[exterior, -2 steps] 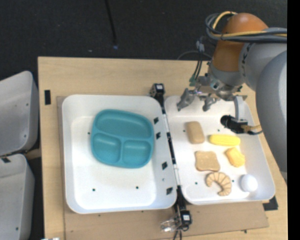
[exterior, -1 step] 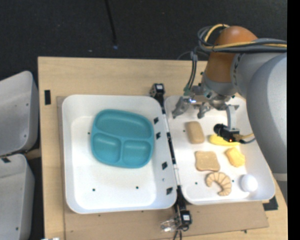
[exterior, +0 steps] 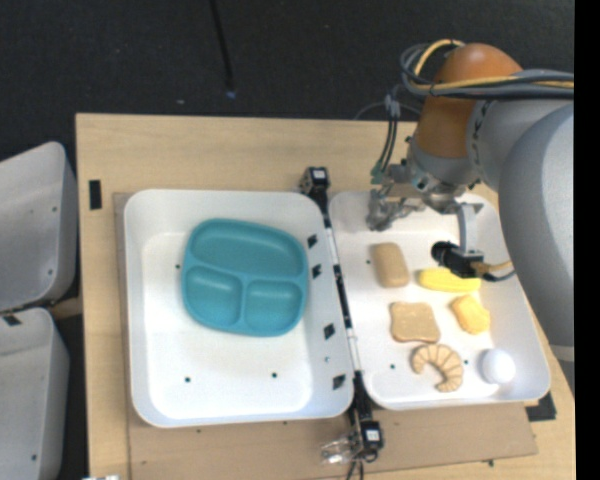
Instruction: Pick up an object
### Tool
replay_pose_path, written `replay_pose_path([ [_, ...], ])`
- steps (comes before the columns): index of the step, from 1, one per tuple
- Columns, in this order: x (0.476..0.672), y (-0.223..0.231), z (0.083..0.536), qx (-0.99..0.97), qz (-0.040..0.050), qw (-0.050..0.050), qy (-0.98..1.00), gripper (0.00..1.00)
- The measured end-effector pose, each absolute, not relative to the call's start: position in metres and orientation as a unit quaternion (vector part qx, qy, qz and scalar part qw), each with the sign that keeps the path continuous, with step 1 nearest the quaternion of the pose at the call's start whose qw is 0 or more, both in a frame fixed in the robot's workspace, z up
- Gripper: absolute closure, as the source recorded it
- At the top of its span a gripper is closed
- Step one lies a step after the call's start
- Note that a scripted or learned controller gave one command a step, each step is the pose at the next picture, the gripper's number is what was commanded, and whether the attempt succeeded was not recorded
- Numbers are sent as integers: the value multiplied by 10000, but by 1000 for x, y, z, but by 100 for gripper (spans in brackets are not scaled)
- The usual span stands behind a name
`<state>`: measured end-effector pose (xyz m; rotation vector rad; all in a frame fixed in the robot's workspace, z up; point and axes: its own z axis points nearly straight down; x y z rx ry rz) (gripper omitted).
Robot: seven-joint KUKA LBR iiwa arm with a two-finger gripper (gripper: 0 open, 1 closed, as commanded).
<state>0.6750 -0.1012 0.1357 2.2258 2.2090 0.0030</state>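
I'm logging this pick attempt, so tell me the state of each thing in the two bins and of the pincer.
Teal divided plate: flat in the left bin, nothing on it.
Bread roll: lying in the right bin, just below the pincer.
Banana: lying flat.
Toast slice: lying flat.
Yellow wedge: resting loose.
Croissant: lying flat.
White egg: resting near the corner.
Pincer: low over the right bin, holding nothing visible.

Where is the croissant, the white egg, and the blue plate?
croissant [exterior: 439, 365]: camera view, on the middle of its curved body.
white egg [exterior: 497, 366]: camera view, on the middle of its top.
blue plate [exterior: 246, 275]: camera view, on the ridge between its compartments.
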Motion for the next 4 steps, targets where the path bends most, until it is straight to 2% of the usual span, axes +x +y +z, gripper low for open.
replay_pose_path([
  [1,667,-100,184,7107,14,17,7035,100],
  [2,669,-101,233,7094,21,28,7048,100],
  [3,648,-60,226,7059,-6,-1,7083,100],
  [4,633,-17,237,7049,6,-5,7093,100],
])
